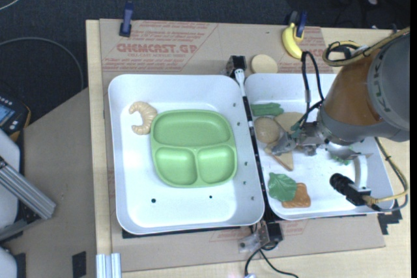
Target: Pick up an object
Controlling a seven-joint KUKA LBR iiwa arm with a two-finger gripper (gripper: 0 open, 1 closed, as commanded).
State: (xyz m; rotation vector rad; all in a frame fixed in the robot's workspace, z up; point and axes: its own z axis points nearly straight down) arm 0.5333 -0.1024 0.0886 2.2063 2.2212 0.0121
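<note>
The grey arm with its orange band is reaching in from the right edge of the frame and is bending down over the right bin. The gripper is hanging low in the middle of this bin, a little toward its left side. I cannot tell if the claw is wide or narrow, because the wrist is covering it from above, and I also cannot tell if it is gripping something.

The things that could be picked are all lying in the left half of the right bin. A pale round piece is sitting just left of the gripper, very near to it. A tan wedge is lying just below the gripper; whether they are touching is not clear. A dark green piece is resting near the upper left corner of the bin, above the round piece. A green leaf and an orange piece are lying side by side, touching each other, near the lower edge of the bin.

The left bin is taking the centre of the frame. A green divided plate is lying flat in its middle, and a croissant is sitting beside the upper left corner of the plate.

On the bench, above the right bin, a banana and a beige disc are lying outside the bins.
</note>
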